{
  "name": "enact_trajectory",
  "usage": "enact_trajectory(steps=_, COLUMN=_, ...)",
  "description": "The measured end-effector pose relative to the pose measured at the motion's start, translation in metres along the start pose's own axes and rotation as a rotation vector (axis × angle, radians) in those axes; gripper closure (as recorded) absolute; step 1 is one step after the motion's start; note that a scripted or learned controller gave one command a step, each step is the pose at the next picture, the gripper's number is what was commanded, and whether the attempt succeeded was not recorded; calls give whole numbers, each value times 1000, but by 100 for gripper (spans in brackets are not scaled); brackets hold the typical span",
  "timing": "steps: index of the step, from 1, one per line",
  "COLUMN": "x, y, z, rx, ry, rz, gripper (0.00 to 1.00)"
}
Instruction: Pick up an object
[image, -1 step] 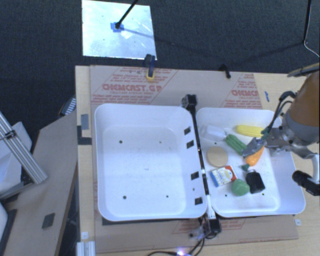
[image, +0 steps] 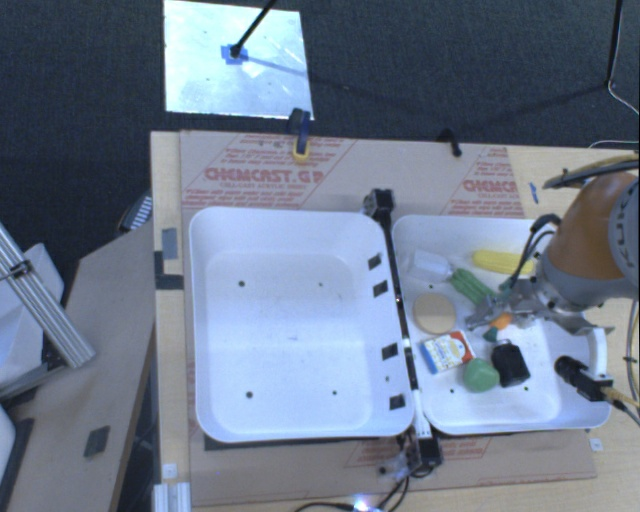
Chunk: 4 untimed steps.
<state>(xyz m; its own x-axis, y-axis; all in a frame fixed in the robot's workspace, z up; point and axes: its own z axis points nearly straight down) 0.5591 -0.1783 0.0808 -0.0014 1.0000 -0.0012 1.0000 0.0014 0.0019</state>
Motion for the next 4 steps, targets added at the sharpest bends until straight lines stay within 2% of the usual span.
enact_trajectory(steps=1, x=40, y=69, z=-5, rx=-6, ry=0, rz=-7, gripper=0)
enact_trajectory(steps=2, x=-1, y=20, z=-4, rx=3, ry=1, rz=4, gripper=0)
enact_trajectory(steps=3, x=59, y=93, z=-3, rx=23, ry=0, rz=-3, gripper=0)
enact_trajectory(steps=4, x=48, y=49, z=-4, rx=3, ry=1, rz=1, gripper=0)
